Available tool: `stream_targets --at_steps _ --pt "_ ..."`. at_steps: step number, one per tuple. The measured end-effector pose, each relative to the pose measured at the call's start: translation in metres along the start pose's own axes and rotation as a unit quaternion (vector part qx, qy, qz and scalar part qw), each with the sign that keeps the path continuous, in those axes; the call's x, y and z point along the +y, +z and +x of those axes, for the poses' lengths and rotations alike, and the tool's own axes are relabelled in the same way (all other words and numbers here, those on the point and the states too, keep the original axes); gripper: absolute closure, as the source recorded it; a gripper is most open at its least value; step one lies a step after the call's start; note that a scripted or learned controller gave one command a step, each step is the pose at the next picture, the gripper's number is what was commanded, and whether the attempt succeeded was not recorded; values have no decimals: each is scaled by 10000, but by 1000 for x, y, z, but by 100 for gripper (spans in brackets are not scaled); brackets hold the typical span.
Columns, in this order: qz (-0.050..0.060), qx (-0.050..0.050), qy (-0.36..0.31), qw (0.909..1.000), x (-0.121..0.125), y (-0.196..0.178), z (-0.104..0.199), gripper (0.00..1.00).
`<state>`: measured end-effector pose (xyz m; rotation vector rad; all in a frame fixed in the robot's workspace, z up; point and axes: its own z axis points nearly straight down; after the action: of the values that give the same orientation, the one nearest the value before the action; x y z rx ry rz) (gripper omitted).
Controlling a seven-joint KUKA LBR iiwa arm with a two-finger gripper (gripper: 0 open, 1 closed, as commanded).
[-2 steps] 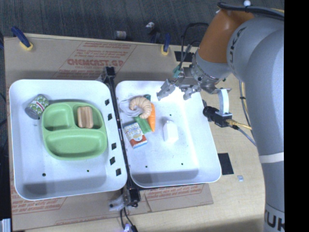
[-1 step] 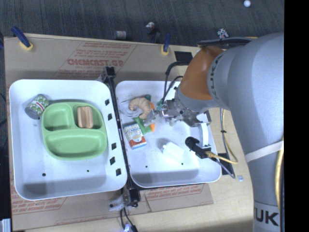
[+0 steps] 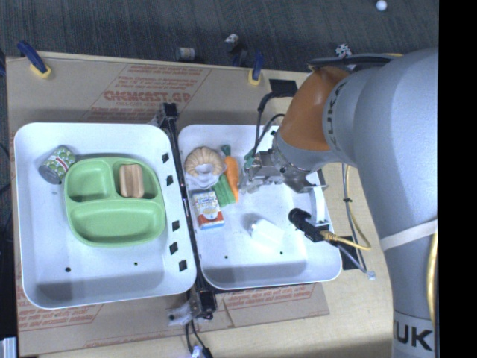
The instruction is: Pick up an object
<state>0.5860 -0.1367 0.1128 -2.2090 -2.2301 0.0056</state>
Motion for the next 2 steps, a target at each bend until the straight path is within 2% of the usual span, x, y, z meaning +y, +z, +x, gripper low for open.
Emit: stream_targets --at_steps 1,2 --pt "-24 7 16 10000 0 -86 46 100" --pt "-17 6 18 10000 0 -85 46 0"
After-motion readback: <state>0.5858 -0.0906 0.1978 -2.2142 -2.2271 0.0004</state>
